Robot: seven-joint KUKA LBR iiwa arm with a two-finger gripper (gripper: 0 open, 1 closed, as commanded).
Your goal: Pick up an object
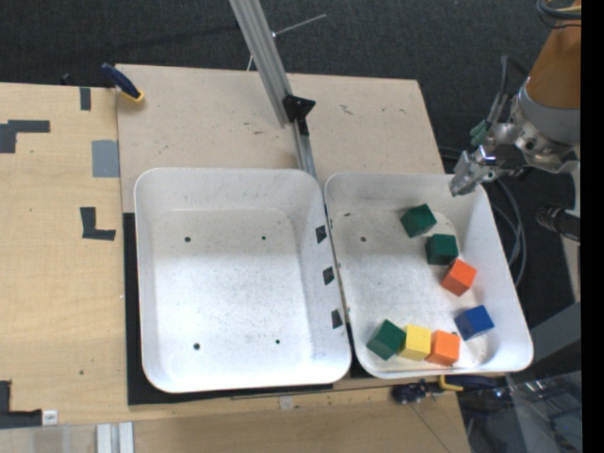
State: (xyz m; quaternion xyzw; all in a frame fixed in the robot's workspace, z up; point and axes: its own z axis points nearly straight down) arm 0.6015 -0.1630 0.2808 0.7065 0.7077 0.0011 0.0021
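Over the right bin's (505, 253) far right rim hangs the gripper (469, 179), carrying nothing; whether it is clenched or released cannot be told. All the blocks lie in this bin: two dark green (418, 220), an orange (460, 276) and a blue (474, 321) along the right wall, then green (386, 339), yellow (416, 341) and orange in a touching row near the front. The nearest dark green looks the likeliest pick.

A light wooden surface (57, 253) lies far left of the pincer (469, 176). It has grey tape bits (106, 159) on it. Dark carpet floor (123, 17) runs along the top. A silver metal bar (260, 41) slants up, left of the pincer.
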